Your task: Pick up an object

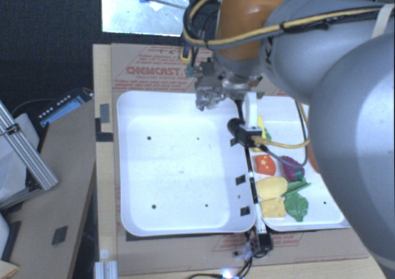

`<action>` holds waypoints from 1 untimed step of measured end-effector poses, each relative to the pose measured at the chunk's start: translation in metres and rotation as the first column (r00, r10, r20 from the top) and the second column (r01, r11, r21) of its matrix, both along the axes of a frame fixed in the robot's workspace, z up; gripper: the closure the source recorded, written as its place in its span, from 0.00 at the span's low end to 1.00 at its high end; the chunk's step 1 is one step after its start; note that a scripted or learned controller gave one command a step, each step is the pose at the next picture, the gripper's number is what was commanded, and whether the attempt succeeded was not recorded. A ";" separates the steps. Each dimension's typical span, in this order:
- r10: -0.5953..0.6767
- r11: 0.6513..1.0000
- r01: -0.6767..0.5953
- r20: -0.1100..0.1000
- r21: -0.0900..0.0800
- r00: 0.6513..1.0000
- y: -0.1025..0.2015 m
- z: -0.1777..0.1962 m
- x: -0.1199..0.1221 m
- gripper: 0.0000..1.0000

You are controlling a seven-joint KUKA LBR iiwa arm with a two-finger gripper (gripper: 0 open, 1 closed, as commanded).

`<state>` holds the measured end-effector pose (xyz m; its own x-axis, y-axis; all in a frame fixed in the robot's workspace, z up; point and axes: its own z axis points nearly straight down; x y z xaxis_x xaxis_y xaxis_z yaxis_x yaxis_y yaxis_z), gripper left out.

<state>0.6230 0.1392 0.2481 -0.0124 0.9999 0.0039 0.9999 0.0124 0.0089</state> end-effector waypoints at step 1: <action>0.000 1.000 0.000 -0.011 -0.001 1.000 0.078 -0.056 -0.007 1.00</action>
